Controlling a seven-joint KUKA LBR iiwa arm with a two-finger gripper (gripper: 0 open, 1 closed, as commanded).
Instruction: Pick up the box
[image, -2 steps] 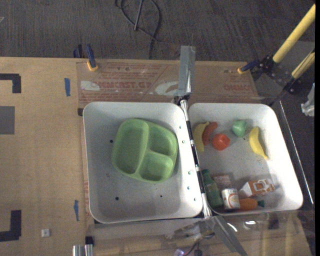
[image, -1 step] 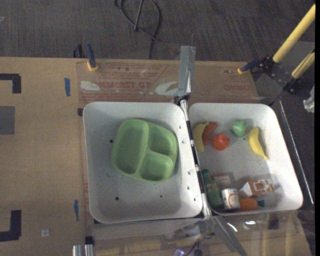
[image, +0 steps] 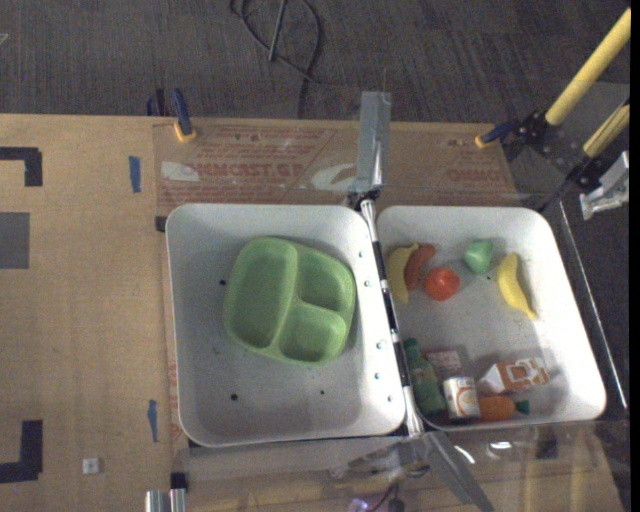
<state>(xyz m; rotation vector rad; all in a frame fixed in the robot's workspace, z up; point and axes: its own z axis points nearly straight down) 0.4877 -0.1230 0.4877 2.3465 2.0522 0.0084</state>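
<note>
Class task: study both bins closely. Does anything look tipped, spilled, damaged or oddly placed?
Nothing is spilled or visibly damaged. The green divided plate sits askew in the left bin. In the right bin, the small carton lies on its side near the front wall.

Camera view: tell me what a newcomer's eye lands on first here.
The bright green divided plate stands out most, lying alone in the left bin. Next comes the right bin with its clutter of toy food: two yellow bananas and a red tomato toward the back. Along the front edge lie small cartons, a green bottle and a carrot.
</note>
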